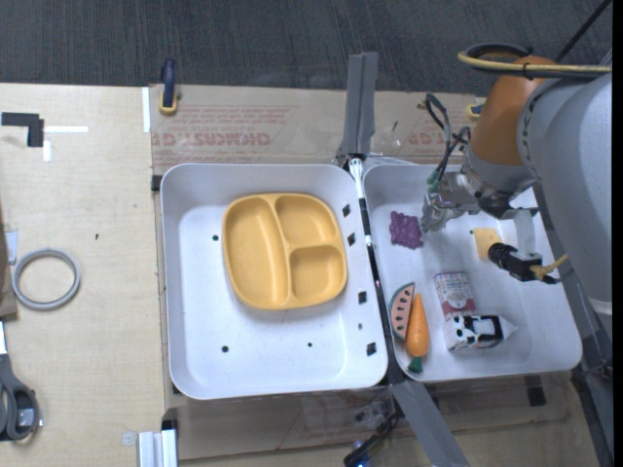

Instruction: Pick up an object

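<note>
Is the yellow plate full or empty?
Empty: all three compartments of the plate show bare yellow surface. It lies flat in the left bin.

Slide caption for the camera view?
KUKA gripper poised above purple grapes in right bin; yellow plate in left bin.

— What sits under my arm?

— A pale wooden bench [88, 212] across the frame's left and middle, with a brown cardboard sheet [253, 125] near the upper middle.

— And directly on it?

— Two shallow white plastic bins: the left bin [185, 358] at centre, the right bin [545, 348] touching it at right. At far left lies a grey tape ring [44, 278], with grey scissors [15, 407] in the lower left corner. A blue-handled clamp [169, 88] stands upper left.
</note>
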`<state>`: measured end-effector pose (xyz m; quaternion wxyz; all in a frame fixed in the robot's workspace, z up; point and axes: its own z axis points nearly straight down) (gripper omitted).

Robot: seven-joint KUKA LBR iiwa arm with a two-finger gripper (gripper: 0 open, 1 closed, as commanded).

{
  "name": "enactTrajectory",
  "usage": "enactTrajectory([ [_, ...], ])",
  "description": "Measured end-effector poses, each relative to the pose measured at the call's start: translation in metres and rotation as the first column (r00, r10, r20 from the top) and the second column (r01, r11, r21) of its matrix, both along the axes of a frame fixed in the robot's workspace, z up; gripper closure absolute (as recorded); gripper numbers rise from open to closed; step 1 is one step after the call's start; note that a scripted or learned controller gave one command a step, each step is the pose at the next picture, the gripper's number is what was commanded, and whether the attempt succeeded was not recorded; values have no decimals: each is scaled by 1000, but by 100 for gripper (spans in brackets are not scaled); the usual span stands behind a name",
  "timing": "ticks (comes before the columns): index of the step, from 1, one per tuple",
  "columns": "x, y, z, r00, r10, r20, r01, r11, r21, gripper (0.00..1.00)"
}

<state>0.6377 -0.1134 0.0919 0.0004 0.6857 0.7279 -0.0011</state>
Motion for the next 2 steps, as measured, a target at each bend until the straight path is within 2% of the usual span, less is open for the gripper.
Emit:
enactTrajectory([
  [1,0,0,0,1000,0,0,0,1000,0,0],
  [2,-73,4,67,997,-76,-1,76,997,1,0],
])
